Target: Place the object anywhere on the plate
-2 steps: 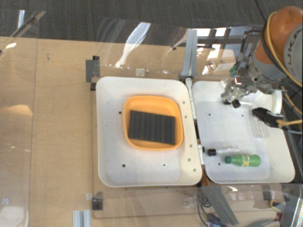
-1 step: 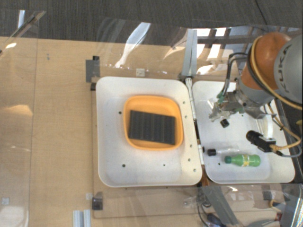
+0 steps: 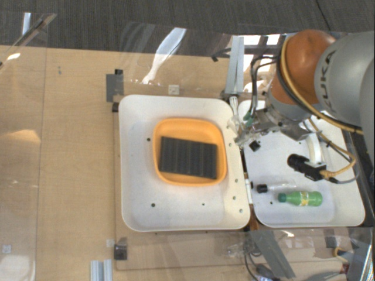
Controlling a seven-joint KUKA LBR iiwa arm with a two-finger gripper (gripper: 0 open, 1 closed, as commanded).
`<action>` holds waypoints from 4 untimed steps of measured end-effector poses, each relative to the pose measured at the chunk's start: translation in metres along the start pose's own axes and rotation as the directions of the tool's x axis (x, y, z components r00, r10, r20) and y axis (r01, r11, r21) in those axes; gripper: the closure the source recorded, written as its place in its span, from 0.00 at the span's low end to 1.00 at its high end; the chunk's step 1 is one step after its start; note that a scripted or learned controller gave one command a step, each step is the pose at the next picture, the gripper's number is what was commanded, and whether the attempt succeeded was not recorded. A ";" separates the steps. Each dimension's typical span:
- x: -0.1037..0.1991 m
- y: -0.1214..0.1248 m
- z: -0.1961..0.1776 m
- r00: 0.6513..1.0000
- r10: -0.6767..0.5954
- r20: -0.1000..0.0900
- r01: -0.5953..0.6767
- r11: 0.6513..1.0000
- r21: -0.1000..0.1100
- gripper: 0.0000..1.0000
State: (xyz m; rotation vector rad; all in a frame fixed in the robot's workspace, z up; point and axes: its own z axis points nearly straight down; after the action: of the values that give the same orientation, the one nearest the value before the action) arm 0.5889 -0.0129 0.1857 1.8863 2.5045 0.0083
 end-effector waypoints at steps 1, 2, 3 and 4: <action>0.073 0.035 -0.026 1.000 0.005 -0.001 -0.005 1.000 0.002 1.00; 0.100 0.012 0.000 0.983 -0.183 -0.002 0.183 0.983 0.001 1.00; 0.100 0.012 -0.001 0.983 -0.183 -0.002 0.183 0.983 0.001 0.00; 0.099 0.015 -0.012 0.983 -0.183 0.000 0.183 0.983 -0.007 1.00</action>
State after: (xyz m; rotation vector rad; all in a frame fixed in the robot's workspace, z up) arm 0.5755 0.0864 0.1979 1.6457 2.6644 0.0166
